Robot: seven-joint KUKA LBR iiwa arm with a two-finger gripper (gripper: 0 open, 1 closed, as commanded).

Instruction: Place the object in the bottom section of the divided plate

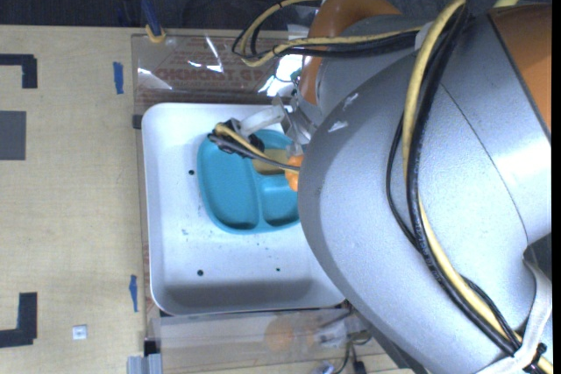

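The gripper [282, 134], open or closed unclear, hangs at the blue divided plate's [230, 188] three o'clock rim, apparently mid-placement, with the bottom section to target next.

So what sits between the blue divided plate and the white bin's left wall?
Camera view: bare white bin floor from the blue divided plate to that wall, plus one dark speck.

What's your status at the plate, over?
Pincer over top end of blue divided plate. Orange bit at plate's right edge, partly hidden. Arm covers right side of white bin.
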